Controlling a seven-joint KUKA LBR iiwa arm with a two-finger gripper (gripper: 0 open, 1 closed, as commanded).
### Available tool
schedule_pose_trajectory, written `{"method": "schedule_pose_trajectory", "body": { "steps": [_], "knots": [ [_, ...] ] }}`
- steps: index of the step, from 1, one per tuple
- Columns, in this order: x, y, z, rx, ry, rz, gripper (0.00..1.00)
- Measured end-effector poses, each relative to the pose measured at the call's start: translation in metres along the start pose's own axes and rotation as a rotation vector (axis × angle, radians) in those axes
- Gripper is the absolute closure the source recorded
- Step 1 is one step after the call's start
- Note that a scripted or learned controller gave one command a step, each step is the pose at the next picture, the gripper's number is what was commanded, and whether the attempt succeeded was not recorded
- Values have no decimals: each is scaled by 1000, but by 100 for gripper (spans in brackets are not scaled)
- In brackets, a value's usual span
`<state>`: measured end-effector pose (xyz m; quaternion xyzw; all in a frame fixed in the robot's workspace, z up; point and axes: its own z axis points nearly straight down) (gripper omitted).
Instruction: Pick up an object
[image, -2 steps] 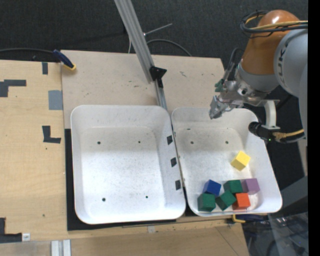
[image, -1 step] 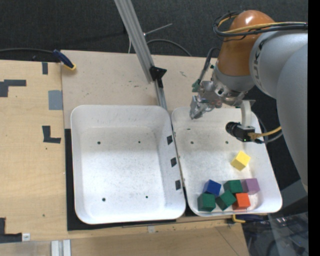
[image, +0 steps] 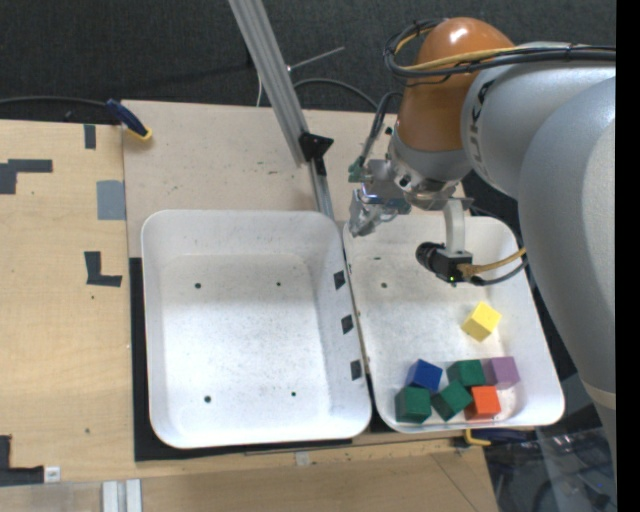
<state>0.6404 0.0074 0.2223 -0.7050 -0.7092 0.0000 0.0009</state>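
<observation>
The jaws hang over the far left corner of the right bin (image: 535, 330), their state I cannot tell. A yellow cube (image: 481, 322) sits alone mid-bin; blue, green, orange and purple cubes (image: 455, 388) cluster at the near edge.

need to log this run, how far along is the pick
Done: nothing looks picked; the yellow cube and the blue, green, orange and purple cubes all lie in the right bin. In hand: the gripper sits at that bin's far left corner, away from them. Left: reaching a cube, gripping, lifting.
</observation>
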Motion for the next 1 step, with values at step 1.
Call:
{"method": "schedule_pose_trajectory", "body": {
  "steps": [1],
  "knots": [
    [49,-4,3,1,0,0,100]
  ]
}}
